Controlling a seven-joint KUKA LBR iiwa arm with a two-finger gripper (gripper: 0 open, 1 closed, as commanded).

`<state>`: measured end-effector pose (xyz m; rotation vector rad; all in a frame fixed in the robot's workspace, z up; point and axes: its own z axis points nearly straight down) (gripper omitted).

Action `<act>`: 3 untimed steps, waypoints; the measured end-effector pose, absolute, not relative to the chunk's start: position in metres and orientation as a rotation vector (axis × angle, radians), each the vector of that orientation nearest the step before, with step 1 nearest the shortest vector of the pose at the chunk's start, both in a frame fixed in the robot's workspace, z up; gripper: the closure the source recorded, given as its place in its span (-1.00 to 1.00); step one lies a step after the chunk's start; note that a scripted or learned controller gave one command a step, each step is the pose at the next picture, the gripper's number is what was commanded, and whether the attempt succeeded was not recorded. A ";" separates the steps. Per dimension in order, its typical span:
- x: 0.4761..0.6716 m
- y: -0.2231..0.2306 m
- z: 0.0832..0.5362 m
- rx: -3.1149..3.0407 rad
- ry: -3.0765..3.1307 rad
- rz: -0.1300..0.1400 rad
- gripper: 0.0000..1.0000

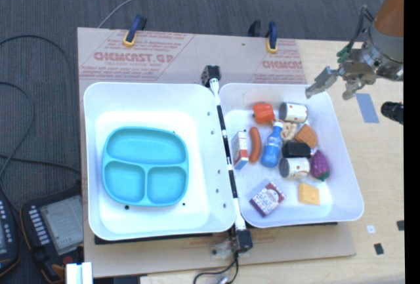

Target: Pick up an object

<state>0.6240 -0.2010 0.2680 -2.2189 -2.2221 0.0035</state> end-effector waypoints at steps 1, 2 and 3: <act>0.643 -0.206 0.133 -2.216 -2.221 0.005 -1.00; 0.626 -0.172 0.098 -2.229 -2.235 -0.008 -1.00; 0.625 -0.172 0.104 -2.226 -2.232 -0.004 1.00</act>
